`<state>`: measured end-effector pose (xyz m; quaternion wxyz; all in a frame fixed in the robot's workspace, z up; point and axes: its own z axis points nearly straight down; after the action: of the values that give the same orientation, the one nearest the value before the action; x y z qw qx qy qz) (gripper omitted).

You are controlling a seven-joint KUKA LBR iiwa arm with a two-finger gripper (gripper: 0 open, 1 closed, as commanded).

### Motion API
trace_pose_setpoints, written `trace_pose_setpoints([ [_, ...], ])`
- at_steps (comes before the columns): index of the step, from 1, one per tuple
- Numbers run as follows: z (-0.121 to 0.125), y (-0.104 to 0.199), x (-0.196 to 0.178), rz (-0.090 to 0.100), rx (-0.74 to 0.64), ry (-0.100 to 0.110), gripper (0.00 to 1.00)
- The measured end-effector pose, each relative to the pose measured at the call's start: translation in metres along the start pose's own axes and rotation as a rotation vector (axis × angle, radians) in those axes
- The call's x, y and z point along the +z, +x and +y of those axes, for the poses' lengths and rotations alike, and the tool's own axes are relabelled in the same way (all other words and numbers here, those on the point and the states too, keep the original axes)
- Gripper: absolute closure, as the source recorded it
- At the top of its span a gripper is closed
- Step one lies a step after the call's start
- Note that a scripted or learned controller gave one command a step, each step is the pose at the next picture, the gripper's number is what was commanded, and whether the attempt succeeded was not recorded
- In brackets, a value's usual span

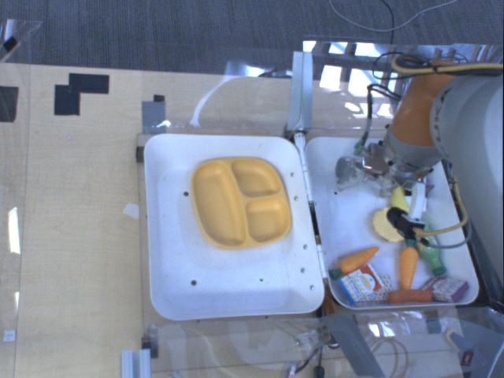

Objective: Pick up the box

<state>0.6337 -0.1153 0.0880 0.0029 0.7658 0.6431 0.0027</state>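
Observation:
The box (364,283), a small orange and white carton, lies tilted near the front edge of the right bin (335,211). Two carrots flank it, one (358,257) just behind it and one (407,266) to its right. My gripper (349,168) hangs over the back part of the same bin, well behind the box and apart from it. The grey arm with its orange band (413,113) comes in from the right above it. Nothing shows in the gripper.
A yellow divided plate (240,201) lies in the left bin (169,274). The right bin also holds a yellow piece (384,225), a green item (434,258), a red item (409,296) and a purple-and-white packet (449,290), crowded at the front right.

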Motion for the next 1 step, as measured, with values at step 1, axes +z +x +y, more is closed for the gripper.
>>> trace_pose_setpoints([
  [1, 0.0223, -0.0005, 0.0034, 0.004, 0.253, 0.095, 0.0],
])
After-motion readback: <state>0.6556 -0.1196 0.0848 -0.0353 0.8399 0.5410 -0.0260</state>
